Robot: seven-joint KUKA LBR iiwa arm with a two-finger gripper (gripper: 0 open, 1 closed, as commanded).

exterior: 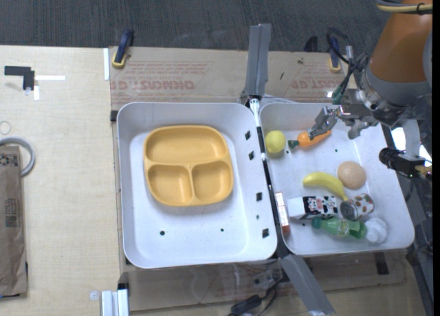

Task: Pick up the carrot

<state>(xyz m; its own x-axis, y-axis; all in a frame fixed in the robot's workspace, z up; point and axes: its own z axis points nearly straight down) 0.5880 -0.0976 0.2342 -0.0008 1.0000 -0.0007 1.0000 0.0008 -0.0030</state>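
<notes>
We look down on two white bins set side by side on the bench. The left bin (130,191) holds a yellow divided plate (188,164) lying near its middle, with bare white floor all round it, widest along the near edge. The right bin (395,191) holds everything else.

The carrot (311,139) lies in the far left part of the right bin, tilted, its leafy end toward a yellow lemon (275,142) that sits just beside it against the wall between the bins. The gripper (322,126) reaches in from the right and stands at the upper right end of the carrot; its dark fingers overlap that end, but we cannot tell from this angle whether they are spread or closed, or whether the carrot lies between them.

We see open floor in front of the carrot and toward the bin's far right corner. Nearer to us the bin is crowded: a banana (324,183) and a tan egg (351,174) lie close together, well apart from the carrot; beyond them toward the near wall sit a small black-and-white carton (315,206), a round tin (357,207) and a green bottle (342,227) lying on its side. The arm (402,47), grey with its orange band, stands over the far right rim.
</notes>
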